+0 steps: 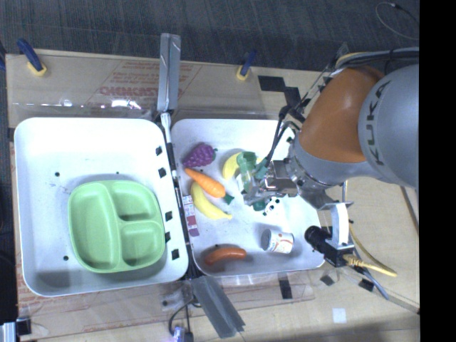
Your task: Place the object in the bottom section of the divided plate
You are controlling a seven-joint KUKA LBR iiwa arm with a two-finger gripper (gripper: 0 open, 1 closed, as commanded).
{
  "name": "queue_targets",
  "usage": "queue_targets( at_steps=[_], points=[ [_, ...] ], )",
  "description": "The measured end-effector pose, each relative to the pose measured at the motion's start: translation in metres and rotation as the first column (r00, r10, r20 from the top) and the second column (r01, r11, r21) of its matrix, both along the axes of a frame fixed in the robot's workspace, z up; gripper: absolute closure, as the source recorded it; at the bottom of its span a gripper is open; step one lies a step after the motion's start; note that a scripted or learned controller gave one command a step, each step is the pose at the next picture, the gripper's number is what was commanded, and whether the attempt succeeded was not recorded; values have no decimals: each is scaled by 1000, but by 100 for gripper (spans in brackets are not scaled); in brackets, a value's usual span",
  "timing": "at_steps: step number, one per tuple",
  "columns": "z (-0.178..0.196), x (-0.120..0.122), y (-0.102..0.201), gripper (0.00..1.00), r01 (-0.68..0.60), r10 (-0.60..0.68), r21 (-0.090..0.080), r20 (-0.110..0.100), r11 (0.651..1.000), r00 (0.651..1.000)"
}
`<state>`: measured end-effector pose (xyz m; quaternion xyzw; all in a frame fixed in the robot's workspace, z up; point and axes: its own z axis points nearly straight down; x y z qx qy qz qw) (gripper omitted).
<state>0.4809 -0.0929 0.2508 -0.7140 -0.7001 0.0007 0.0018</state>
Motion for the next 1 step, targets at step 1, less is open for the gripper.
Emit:
queue_targets(
  at_steps=[1],
  points=[
    [-60, 11, 96, 100, -154, 154, -1, -3, 988, 988]
  ],
)
